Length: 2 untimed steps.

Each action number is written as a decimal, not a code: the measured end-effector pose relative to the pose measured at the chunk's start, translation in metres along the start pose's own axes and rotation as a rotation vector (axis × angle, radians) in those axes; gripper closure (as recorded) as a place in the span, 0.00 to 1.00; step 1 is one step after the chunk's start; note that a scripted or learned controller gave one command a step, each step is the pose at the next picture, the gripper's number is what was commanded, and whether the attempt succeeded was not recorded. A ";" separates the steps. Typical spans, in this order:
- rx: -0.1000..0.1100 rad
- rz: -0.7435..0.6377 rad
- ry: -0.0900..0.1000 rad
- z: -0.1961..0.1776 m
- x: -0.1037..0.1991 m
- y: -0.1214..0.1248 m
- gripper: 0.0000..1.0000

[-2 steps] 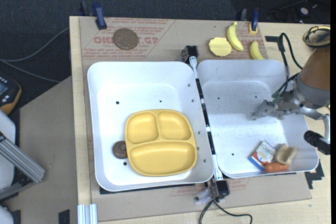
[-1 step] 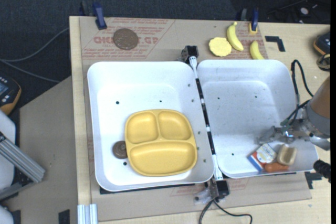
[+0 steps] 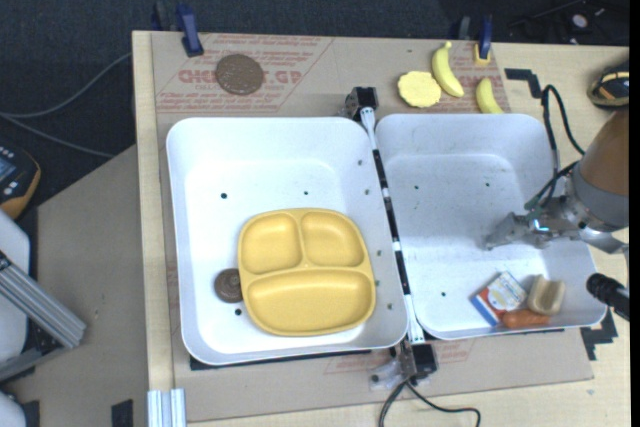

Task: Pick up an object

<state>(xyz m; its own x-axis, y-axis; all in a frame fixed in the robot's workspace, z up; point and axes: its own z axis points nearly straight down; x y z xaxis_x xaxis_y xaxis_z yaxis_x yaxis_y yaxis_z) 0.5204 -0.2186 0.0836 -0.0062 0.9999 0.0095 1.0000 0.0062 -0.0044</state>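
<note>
1. Two white bins sit side by side on the bench. The left bin (image 3: 200, 215) has a yellow divided plate (image 3: 303, 270) lying flat in its near half, with a small brown disc (image 3: 228, 286) touching the plate's left edge.
2. The right bin (image 3: 450, 165) is where the arm (image 3: 608, 170) comes in from the right, orange band showing above the wrist. The gripper (image 3: 505, 233) hangs low over the middle-right of this bin. I honestly can't tell how its tips are set from this angle, and I see nothing held in it.
3. Stuff to grab is bunched in the near right corner of the right bin: a small red, white and blue packet (image 3: 499, 296), a tan block (image 3: 546, 294) just to its right, and an orange piece (image 3: 520, 319) along the near wall. All of it lies nearer than the gripper and apart from it.
4. Outside the bins, on the far side of the bench: a brown round thing (image 3: 239, 73) on the left, then a yellow round piece (image 3: 419, 89) and two toy bananas (image 3: 447, 71) on the right.
</note>
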 end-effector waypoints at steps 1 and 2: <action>-0.006 0.003 -0.007 -0.011 -0.002 0.000 1.00; -0.018 -0.005 -0.010 -0.076 0.070 0.084 1.00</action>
<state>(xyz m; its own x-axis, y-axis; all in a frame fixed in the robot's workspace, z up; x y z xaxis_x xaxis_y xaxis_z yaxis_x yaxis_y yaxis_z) 0.6047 -0.1493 0.1599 -0.0108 0.9999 -0.0006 0.9999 0.0108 0.0133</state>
